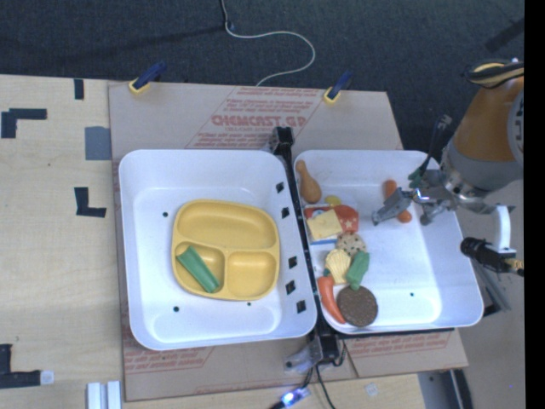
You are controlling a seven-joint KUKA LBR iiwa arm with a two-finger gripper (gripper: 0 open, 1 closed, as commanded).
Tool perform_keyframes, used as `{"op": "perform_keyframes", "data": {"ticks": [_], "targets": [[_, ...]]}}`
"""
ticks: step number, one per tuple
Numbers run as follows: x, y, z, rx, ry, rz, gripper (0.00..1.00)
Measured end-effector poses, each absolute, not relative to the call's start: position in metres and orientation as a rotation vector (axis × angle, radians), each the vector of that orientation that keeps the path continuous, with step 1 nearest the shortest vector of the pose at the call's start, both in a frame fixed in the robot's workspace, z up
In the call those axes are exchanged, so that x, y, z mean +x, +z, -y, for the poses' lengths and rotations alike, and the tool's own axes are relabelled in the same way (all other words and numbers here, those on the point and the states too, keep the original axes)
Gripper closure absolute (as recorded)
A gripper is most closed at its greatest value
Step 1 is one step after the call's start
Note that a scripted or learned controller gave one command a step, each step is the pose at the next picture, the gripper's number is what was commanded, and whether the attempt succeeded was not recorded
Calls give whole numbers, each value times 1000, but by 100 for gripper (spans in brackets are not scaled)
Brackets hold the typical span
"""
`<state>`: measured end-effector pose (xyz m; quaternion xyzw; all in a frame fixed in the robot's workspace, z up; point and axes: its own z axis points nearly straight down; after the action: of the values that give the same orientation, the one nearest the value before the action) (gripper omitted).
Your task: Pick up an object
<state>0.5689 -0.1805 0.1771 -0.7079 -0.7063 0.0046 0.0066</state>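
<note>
The pick looks unfinished, as far as can be judged; the grey two-finger claw (407, 206) hangs low over the upper part of the shallow white right-hand bin (426, 301), its two dark fingers spread apart with nothing visibly between them; so the grasp and the lift are both left to do.

The nearest candidate is a small orange rounded toy piece (390, 187), which lies on the bin floor just beside the claw, toward the far wall; another speck of orange sits by the fingertips, too small to tell what it is.

The rest of the toy food is heaped along the bin's left wall, apart from the claw: a tan drumstick-shaped toy (306, 182), a pale yellow cheese-like block (324, 226), a red piece (347, 219), a green pod-shaped toy (358, 267), an orange carrot-like toy (329, 296) and a dark brown round disc (357, 306).

The shallow white left-hand bin (145, 313) holds a yellow divided plastic plate (247, 220) with a green oblong toy (197, 268) in one compartment.
</note>
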Motion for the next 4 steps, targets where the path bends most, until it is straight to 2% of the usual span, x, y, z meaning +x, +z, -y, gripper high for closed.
{"op": "perform_keyframes", "data": {"ticks": [1, 2, 3, 4], "targets": [[572, 185, 180, -2219, 2, 2222, 0], [568, 121, 177, -2215, 7, 2219, 0], [569, 84, 176, -2221, 0, 2223, 0], [572, 98, 174, -2221, -8, 2227, 100]]}}
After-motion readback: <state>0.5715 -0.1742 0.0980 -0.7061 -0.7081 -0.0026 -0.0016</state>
